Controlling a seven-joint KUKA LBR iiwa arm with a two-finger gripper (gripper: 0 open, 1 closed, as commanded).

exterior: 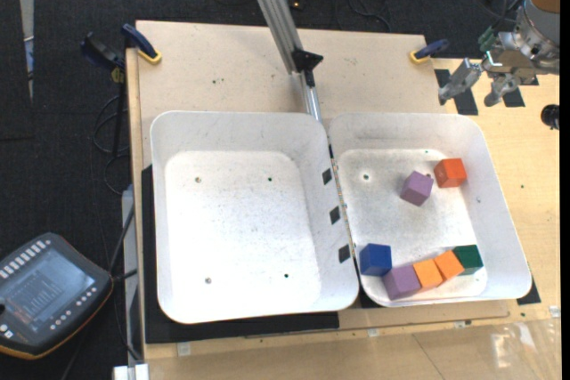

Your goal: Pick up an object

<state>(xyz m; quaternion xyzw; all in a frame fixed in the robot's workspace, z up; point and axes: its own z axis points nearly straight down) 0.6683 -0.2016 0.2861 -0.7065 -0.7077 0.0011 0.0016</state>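
The hand (485, 87) hung over the bare bench (232, 71) near its far right corner, just beyond the far rim of the right bin (499, 191). Its two fingers were spread wide, one (456, 83) reaching left and the other nearer the wrist, with nothing between them and nothing touched. The arm (543, 4) above it was cut off by the right edge, so little of it could be made out.

All the blocks lay in the right bin. An orange block (451, 172) sat near the bin's far right part, with a purple block (416, 188) just beside it toward the middle. Along the near rim a blue block (375, 259) stood near the bin's near left corner, and a row ran rightward from it: a second purple block (402, 280), a second orange block (428, 271) and a green block (467, 259), each touching the next. The left bin (169, 191) lay alongside, its floor speckled. Blue clamps (429, 51) gripped the bench's far edge.
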